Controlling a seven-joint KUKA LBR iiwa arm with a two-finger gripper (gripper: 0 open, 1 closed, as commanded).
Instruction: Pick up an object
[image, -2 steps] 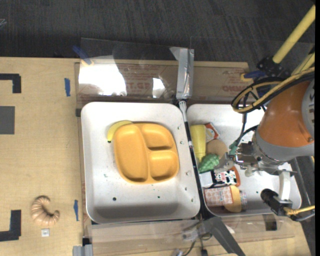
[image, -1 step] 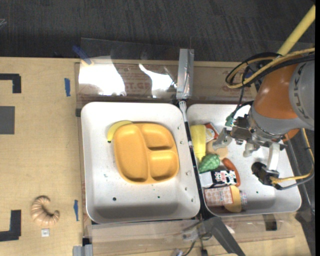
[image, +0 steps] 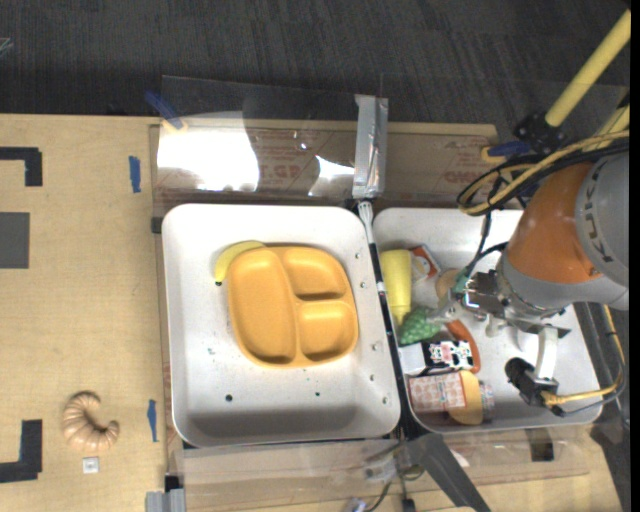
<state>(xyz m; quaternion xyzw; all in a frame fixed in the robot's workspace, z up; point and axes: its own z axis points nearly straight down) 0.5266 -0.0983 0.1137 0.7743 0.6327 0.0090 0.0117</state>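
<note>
From where I stand the gripper (image: 482, 298) hangs low over the right bin (image: 450, 228), at the edge of the clutter packed along that bin's left wall. I cannot tell how wide the claw stands or whether it has anything in it, because the wrist hides it. Whatever it is meant to lift lies in that heap, just beside it.

The danger, I'd say, is the crowding. The pieces touch and overlap, so a close could catch two at once, shove one against the wall, or slip off a rounded toy. The flat packet looks hard to get under.

Counting: two bins. In the right one I see one yellow piece (image: 397, 280), one green piece (image: 420, 325), one orange stick (image: 463, 342), one black-and-white carton (image: 448, 355) and one labelled packet (image: 435, 392), plus a few small bits too jumbled to count. The left bin (image: 200, 380) holds one orange tray (image: 290, 305), lying partly over one banana (image: 235, 255). One croissant toy (image: 90, 422) sits well apart on the bench (image: 70, 300)
</note>
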